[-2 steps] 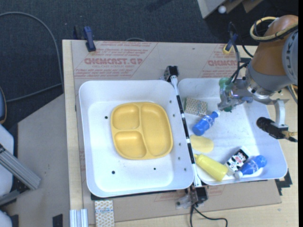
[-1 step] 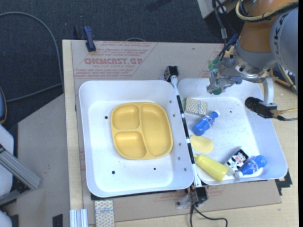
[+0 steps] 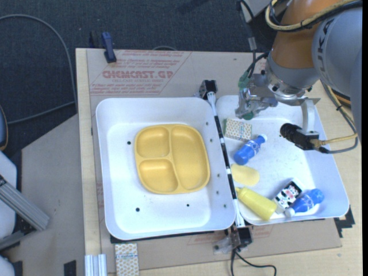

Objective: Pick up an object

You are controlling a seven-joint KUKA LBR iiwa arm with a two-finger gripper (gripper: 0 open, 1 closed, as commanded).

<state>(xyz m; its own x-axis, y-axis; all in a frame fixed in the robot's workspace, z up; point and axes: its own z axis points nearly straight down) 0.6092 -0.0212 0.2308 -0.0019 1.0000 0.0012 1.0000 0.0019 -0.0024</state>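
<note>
**Tool over the right bin's far-left corner**

The tool (image 3: 248, 109) hangs above the far-left corner of the right bin (image 3: 328, 171); whether it is open or closed I cannot tell, the view being too small. Just beside it lies a patterned packet (image 3: 238, 129), then a blue bottle (image 3: 249, 149). A yellow bottle (image 3: 257, 203) rests at the near edge. A yellow divided plate (image 3: 171, 157) sits mid left bin (image 3: 115, 131).

A dark grey carpeted floor (image 3: 144, 16) lies beyond and to the left of the worktop (image 3: 138, 76), a pale board with red lettering printed along its far part. A thin grey cable (image 3: 63, 39) loops across the carpet at the far left. A blue clamp (image 3: 107, 46) grips the board's far left edge. Light falls evenly, without hard shadows.
</note>
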